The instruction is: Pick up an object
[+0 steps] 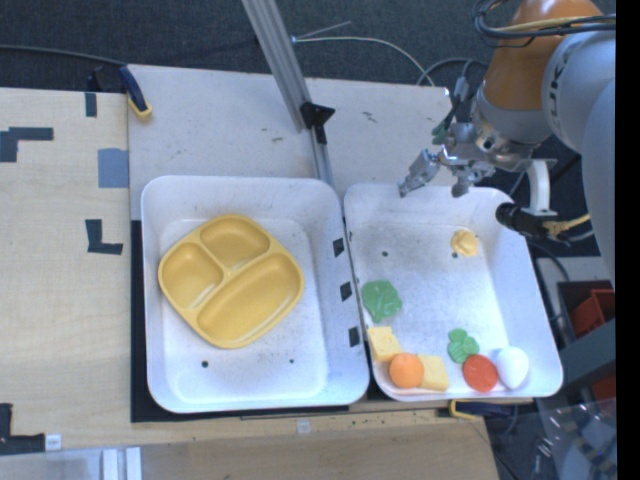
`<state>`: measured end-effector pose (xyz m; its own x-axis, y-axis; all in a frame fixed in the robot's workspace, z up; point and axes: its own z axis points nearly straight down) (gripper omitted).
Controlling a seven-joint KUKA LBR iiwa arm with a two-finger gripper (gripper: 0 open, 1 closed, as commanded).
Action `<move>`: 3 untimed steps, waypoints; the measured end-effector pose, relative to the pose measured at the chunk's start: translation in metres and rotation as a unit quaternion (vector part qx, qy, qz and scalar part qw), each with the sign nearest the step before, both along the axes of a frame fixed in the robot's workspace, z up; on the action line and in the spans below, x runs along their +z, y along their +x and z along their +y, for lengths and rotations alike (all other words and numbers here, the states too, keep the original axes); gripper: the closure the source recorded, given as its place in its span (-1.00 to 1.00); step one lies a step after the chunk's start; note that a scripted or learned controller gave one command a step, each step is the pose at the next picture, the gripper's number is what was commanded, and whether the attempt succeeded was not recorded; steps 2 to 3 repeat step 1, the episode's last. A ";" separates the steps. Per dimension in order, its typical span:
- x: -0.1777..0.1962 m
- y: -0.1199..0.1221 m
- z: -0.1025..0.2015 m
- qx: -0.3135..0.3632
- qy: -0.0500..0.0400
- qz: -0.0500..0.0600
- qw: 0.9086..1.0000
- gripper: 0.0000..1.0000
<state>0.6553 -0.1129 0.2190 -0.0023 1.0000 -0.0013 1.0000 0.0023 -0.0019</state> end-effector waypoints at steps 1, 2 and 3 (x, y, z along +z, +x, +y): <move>-0.126 -0.045 -0.012 -0.001 0.001 0.005 1.000 -1.00; -0.126 -0.045 -0.012 -0.001 0.001 0.005 1.000 -1.00; -0.126 -0.045 -0.012 -0.001 0.001 0.005 1.000 -1.00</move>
